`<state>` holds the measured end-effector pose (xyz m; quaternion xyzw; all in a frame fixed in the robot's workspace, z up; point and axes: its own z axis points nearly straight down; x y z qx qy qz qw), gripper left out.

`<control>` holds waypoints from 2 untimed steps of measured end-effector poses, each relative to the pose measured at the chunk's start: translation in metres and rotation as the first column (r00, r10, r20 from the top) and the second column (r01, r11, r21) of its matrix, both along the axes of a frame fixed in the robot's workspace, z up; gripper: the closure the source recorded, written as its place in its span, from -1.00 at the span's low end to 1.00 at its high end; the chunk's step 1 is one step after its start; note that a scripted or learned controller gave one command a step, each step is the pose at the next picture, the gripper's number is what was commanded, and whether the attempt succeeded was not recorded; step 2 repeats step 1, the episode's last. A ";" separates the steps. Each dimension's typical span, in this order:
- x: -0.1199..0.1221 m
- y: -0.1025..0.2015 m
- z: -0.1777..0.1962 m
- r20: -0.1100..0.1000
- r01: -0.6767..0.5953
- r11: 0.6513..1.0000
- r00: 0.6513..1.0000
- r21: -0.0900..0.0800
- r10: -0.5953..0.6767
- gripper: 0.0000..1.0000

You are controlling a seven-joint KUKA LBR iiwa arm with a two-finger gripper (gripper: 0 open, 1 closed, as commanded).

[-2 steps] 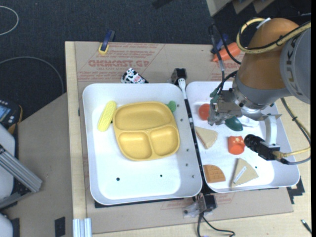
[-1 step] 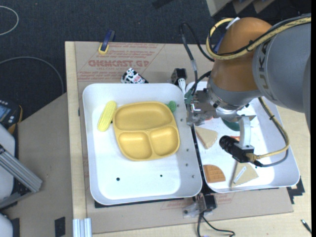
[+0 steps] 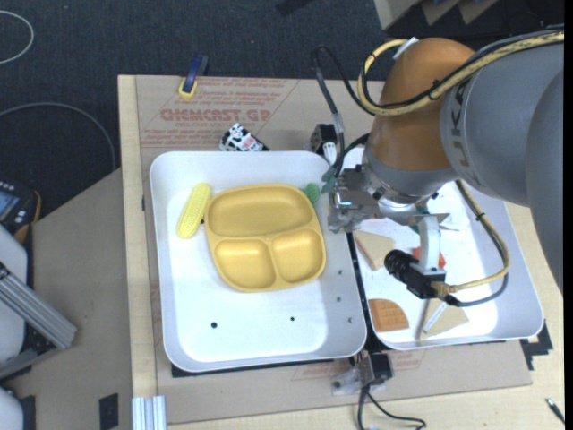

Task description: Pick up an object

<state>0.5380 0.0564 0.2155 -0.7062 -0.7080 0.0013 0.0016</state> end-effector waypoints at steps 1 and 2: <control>-0.007 0.001 0.020 0.007 0.001 1.000 1.000 0.000 -0.001 1.00; -0.007 0.001 0.020 0.007 0.001 1.000 1.000 0.000 -0.001 1.00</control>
